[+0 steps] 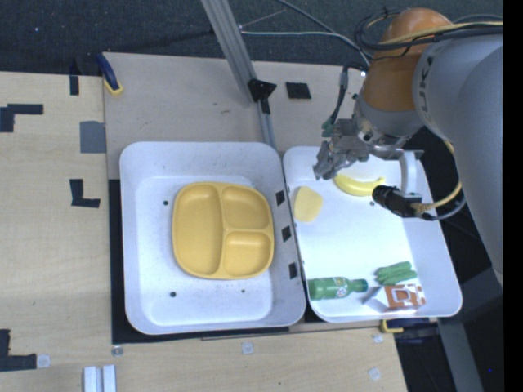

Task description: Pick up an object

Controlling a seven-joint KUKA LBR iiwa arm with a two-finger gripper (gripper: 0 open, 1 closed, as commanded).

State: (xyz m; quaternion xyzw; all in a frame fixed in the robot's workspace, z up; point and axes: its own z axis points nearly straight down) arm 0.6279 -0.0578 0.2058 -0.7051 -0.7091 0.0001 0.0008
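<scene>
The gripper hangs over the far-left corner of the right bin, fingers pointing down. Nothing sits between them, and whether they stand wide or narrow cannot be told from this slant.

Just beside the gripper, along the bin's far edge, lies a yellow banana — the likeliest target, judging by how close it is. It looks like a plastic toy: light, stiff, smooth and a little slippery, curved so it could roll or pivot if pinched off-centre. The best hold seems to be across its thick middle, fingers set square to its length, so that the curve does not squirt out sideways.

Near the bin's left edge, a little nearer the camera, rests a pale yellow wedge; it lies flat and low, probably harder to get fingers around.

At the bin's near edge a green bottle lies on its side — round, so prone to rolling — with a green pepper and a small orange-and-white carton towards the near-right corner.

The left bin carries a yellow divided plate in its middle, broad and shallow, awkward for two fingers except at the rim.
</scene>
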